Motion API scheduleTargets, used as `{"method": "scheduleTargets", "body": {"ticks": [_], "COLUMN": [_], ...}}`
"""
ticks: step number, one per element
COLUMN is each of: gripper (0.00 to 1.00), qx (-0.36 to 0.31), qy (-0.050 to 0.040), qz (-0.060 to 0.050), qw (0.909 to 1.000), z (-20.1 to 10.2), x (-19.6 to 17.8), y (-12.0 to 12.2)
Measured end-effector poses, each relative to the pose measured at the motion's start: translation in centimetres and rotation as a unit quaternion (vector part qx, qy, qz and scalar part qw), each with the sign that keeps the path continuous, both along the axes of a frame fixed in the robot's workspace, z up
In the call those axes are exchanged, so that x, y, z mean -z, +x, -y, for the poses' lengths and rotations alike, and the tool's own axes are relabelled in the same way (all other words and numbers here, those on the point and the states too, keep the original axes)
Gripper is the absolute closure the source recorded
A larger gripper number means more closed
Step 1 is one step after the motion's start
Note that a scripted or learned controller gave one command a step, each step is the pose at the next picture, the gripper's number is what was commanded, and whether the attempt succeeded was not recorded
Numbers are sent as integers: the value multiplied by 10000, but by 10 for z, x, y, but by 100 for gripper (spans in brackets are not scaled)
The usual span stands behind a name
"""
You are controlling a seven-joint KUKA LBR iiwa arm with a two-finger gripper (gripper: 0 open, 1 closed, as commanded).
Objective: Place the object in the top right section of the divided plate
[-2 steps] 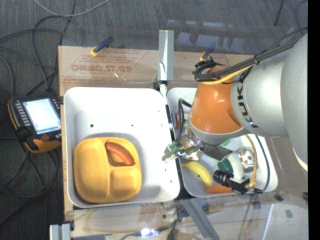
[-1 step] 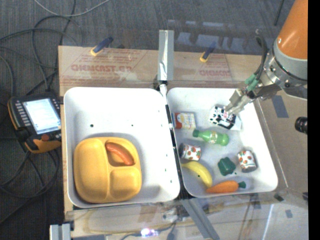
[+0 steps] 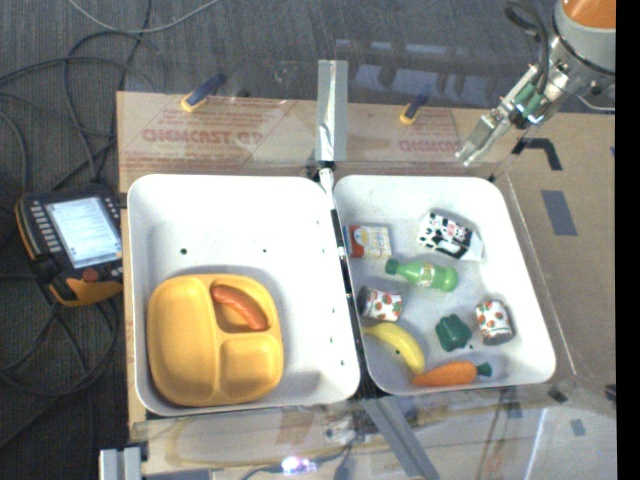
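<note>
Yellow divided plate [image 3: 215, 343] sits low in the left bin [image 3: 150, 208], with an orange-red sausage-like object [image 3: 240, 308] lying in its top right section; the object's far end blurs into the plate's glare. Gripper [image 3: 478, 148] hangs above the desk beyond the right bin's [image 3: 510, 208] far right corner, nothing seen between its fingers, though their spread is too small and blurred to tell; the arm above the orange band is cut off by the frame. Right bin holds a banana [image 3: 397, 345], carrot [image 3: 446, 373], green bottle [image 3: 424, 274], cow-print carton [image 3: 446, 235], two small cans [image 3: 380, 305] with unreadable labels, a small box [image 3: 370, 240] and a dark green piece [image 3: 452, 332] of unclear shape.
</note>
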State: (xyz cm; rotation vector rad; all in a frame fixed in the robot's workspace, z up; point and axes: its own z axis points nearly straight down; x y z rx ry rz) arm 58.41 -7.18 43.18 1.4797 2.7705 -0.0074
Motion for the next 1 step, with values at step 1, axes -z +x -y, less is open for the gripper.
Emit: {"method": "scheduleTargets", "body": {"ticks": [1], "gripper": [100], "qx": [-965], "qy": [20], "qz": [-15], "qw": [9953], "z": [-20], "x": [149], "y": [-19]}}
